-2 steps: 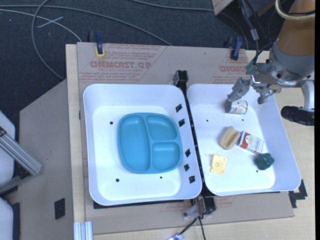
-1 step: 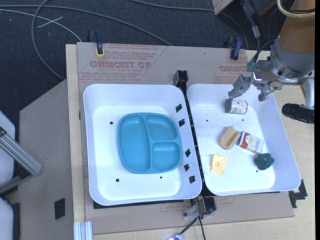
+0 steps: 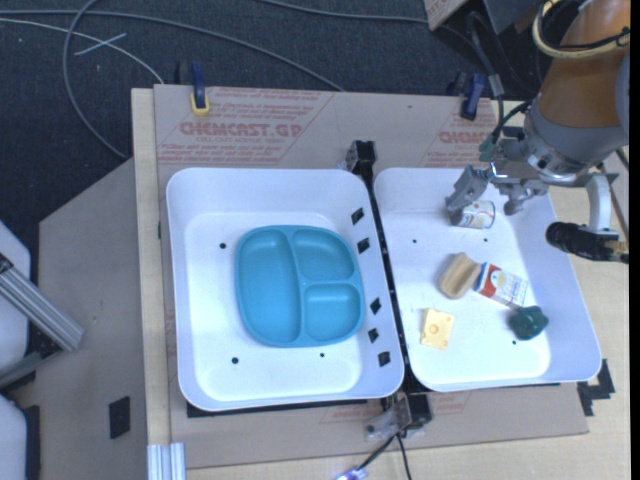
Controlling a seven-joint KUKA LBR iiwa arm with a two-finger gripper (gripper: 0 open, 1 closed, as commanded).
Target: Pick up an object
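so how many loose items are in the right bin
4, perhaps 5: bread piece, carton, green toy, cheese; a small item under the gripper is partly hidden.

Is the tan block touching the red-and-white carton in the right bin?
Touching, as far as the camera view shows: the tan block lies against the left end of the red-and-white carton, with no white bin floor visible between them.

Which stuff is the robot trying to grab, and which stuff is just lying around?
For the job:
- gripper
- small white item under it
- tan block
- yellow cheese piece
- red and white carton
- dark green lump

Just lying about:
- blue divided plate
- left bin
- cables
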